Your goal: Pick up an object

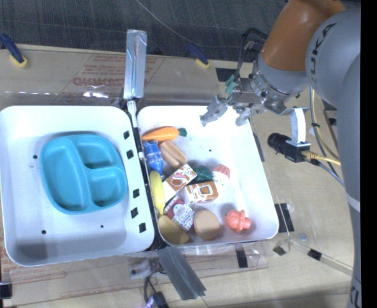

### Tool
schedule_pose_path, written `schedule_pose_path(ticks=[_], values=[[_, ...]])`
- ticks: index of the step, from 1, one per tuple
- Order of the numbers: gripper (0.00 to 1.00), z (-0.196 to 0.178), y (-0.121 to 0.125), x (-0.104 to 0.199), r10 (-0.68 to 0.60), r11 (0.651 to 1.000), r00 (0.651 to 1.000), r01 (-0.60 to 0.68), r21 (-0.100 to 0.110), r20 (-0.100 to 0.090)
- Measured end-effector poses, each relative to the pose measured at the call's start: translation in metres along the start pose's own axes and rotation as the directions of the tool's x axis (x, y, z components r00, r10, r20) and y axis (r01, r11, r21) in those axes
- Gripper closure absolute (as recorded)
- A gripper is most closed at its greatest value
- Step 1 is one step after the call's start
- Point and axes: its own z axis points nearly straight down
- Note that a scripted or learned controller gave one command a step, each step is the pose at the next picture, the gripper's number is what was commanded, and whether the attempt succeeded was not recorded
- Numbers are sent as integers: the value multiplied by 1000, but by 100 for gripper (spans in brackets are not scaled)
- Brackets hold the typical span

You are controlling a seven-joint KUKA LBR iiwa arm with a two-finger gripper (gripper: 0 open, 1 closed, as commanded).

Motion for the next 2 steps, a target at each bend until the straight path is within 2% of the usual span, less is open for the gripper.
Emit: schedule_pose_path(ticks=[1,2], values=[[0,155,4,38,-15,1000,1000,15,7,0],[0,182,10,-8,-124,992,992,124,0,0]])
